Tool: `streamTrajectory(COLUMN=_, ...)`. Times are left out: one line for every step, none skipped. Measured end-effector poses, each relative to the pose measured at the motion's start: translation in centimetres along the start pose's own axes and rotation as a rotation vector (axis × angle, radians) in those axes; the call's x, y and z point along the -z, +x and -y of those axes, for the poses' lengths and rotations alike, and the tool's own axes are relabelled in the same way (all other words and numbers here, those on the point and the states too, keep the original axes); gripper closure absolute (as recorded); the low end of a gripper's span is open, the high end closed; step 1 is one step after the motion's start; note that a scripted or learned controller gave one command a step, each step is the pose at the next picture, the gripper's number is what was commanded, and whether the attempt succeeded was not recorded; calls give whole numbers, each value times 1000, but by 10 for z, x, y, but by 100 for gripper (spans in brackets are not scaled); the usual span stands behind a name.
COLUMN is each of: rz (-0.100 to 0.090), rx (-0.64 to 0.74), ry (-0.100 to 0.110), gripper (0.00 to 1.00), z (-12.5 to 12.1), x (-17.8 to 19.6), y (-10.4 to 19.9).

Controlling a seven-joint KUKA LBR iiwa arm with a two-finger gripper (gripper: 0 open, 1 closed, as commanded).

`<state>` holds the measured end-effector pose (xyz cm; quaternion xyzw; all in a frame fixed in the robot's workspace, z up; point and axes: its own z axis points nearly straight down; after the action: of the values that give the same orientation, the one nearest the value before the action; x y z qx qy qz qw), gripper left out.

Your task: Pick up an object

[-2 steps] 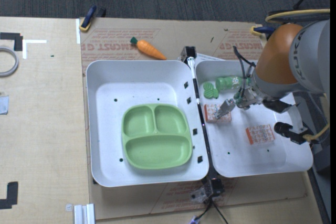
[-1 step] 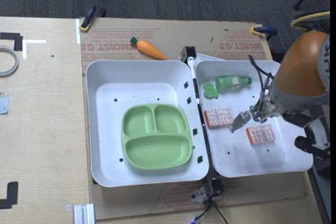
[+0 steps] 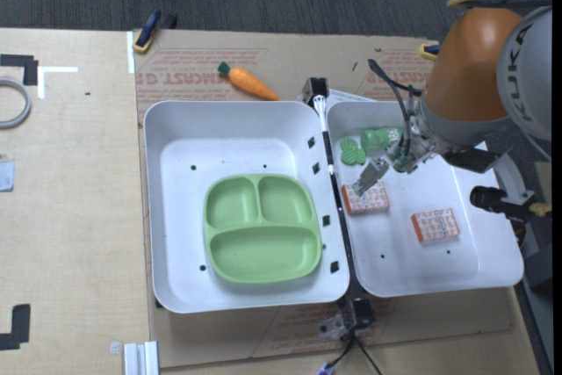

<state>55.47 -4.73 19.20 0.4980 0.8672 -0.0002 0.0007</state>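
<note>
Fingers hanging in the right bin, state unclear (can't tell open or closed), tips sitting just above a red-and-white packet at their 6 o'clock. Second similar packet lying at 4 o'clock, apart. Green toy crowding at 12 o'clock. Left bin holding a green divided plate; carrot lying on the counter.

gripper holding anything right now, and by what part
Nothing is visibly held. The gripper hangs in the right bin, just above the near red-and-white packet; no object sits between its tips.
</note>
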Motion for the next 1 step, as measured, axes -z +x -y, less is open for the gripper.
streamTrajectory(rz=-1, rx=37, ry=0, gripper=0, z=34, x=0, y=20)
